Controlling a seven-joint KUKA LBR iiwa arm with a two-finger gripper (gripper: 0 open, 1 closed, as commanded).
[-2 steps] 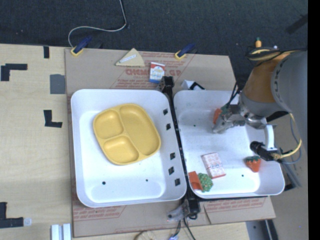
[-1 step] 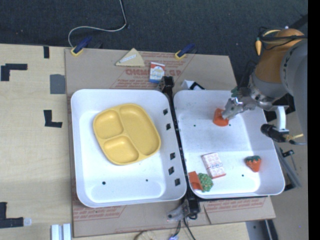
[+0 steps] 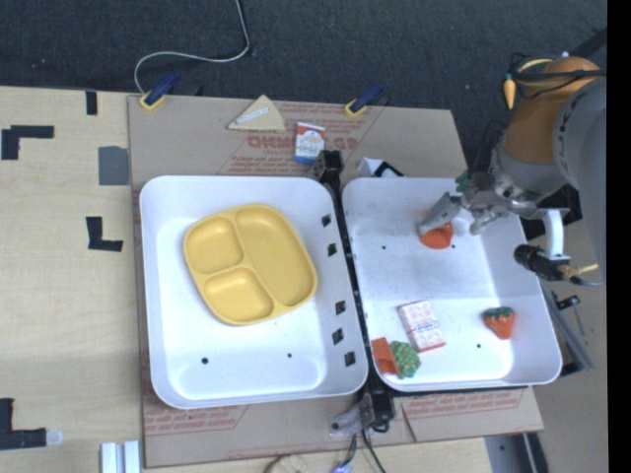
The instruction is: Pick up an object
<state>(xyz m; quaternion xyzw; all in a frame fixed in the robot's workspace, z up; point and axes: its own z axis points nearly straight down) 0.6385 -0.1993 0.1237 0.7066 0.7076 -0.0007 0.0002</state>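
My gripper [image 3: 454, 227] hangs over the upper part of the right bin [image 3: 394, 205], reaching in from the right. Its two fingers look spread apart, so it is open. A small orange-red object [image 3: 436, 236] lies on the bin floor just under the left fingertip [image 3: 430, 223], not clearly between the fingers. Further down the same bin lie a pink-and-white packet [image 3: 421, 324], a strawberry toy [image 3: 500, 321] near the right wall, and a green-and-orange toy [image 3: 396, 356] in the lower left corner.
A yellow divided plate [image 3: 249, 262] sits in the left bin [image 3: 163, 294]. Behind the bins, on the cardboard, stand a small carton [image 3: 310, 144] and a tan wedge [image 3: 258, 114]. The rim between the bins [image 3: 340, 264] runs just left of the gripper.
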